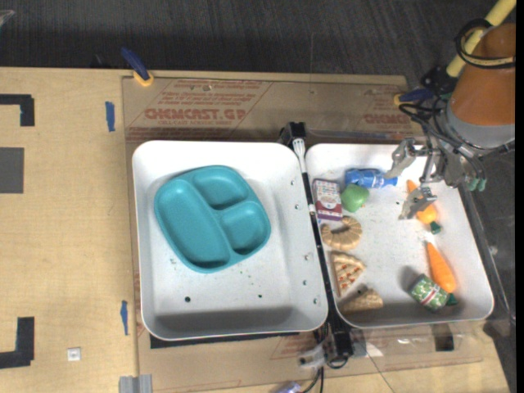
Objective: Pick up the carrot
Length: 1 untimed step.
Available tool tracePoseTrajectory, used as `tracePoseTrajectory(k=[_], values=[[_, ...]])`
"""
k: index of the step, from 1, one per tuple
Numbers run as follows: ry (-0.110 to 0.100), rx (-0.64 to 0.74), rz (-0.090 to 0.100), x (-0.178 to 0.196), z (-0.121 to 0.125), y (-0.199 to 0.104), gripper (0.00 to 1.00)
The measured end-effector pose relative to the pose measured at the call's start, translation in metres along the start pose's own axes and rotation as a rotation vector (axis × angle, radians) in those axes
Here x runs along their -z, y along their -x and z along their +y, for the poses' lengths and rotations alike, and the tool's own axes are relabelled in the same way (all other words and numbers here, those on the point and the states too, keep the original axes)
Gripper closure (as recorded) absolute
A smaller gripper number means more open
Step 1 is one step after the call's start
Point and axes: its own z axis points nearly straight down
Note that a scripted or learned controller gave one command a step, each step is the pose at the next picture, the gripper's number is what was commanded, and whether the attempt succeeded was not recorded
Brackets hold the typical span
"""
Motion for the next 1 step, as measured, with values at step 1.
tracePoseTrajectory(k=[1], values=[[-0.003, -0.038, -0.008, -0.0746, -0.0203, 0.0051, 0.0]])
